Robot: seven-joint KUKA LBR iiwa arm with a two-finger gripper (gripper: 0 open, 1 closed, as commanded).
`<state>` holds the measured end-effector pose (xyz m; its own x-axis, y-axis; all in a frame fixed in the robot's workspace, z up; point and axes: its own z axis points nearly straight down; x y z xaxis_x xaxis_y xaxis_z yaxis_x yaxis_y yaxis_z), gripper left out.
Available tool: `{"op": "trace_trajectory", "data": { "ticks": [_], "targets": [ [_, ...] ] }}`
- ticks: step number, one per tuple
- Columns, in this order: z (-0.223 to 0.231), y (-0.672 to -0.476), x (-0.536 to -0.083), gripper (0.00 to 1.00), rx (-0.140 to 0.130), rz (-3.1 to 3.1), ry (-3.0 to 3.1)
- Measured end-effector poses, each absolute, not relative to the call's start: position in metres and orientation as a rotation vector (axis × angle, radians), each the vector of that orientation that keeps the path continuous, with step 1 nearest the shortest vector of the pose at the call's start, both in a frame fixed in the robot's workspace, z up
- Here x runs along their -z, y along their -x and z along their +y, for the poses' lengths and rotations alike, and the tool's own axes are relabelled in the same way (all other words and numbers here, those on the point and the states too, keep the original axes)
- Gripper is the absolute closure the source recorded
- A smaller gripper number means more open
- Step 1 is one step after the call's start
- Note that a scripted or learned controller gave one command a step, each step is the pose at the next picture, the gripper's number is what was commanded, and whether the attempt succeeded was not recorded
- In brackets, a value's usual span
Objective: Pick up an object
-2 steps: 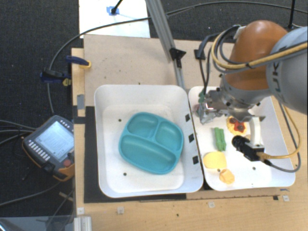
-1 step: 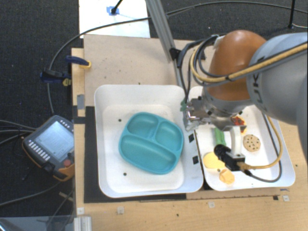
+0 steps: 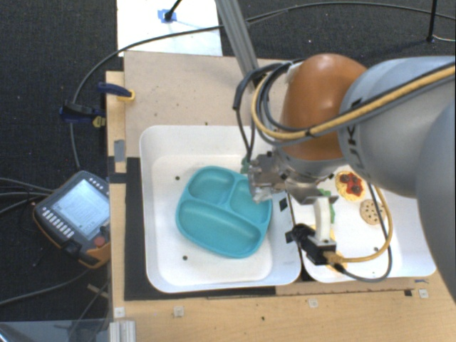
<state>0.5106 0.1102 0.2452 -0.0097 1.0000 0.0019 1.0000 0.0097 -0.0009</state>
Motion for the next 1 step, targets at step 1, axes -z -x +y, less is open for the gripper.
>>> {"op": "trace_trajectory", "data": {
  "ticks": [1],
  "targets": [
    [0.1076,-0.5112,-0.2454,0.0,0.001,-2.226,2.216]
  ]
}}
